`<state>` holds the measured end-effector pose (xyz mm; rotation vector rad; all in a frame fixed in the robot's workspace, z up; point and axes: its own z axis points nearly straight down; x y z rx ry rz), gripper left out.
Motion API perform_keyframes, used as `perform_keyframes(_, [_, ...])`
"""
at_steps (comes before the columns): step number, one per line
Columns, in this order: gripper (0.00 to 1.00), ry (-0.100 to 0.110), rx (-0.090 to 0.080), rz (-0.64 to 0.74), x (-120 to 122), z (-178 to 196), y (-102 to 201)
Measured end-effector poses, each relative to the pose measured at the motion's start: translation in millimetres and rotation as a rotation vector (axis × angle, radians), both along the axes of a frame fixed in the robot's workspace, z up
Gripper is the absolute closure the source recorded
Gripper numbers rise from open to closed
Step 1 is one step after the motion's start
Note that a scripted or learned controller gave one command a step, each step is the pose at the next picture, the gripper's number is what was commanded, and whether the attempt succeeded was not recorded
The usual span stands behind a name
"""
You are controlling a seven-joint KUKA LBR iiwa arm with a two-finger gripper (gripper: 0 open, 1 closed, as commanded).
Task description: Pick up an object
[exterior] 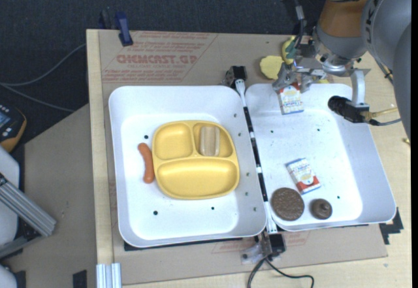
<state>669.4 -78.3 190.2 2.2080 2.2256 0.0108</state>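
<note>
White and shallow, the right-hand plastic bin [366,169] carries the action — the pincer [292,79] sits over its far left corner, right above a small white carton with red and blue print [291,101]. The carton's top edge meets the pincer's tips, though whether it's actually gripped, or how wide the pincer stands, I cannot tell. Nearer the front lie a second small printed carton [304,175], a round brown cookie [287,204] and a small dark chocolate doughnut [321,208]. Over in the left-hand white bin [127,149] — a yellow divided tray [194,161], an orange sausage [147,162] beside it.
</note>
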Motion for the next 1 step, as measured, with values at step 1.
perform_keyframes(1, [1.0, 0.014, 0.002, -0.001, -51.4, -5.5, 81.0])
